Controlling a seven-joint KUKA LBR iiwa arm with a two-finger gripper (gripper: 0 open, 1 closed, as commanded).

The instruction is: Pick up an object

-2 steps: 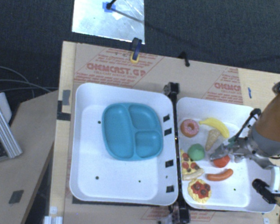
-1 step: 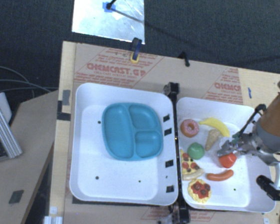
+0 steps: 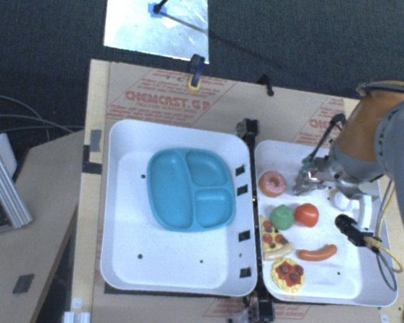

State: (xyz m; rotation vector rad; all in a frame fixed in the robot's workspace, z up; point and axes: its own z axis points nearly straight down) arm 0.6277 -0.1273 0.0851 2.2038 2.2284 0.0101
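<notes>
Gripper poised in the right bin, above the toy food.
The gripper (image 3: 305, 182) hovered with nothing held; whether it was open, I cannot tell. The tomato (image 3: 307, 215) lay at its six o'clock, the doughnut (image 3: 272, 182) at nine, both near.

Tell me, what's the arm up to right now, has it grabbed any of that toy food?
Tool low in right bin, nothing seen held. Nearest: donut, tomato. Neighbours crowd the tomato: green piece alongside.
</notes>
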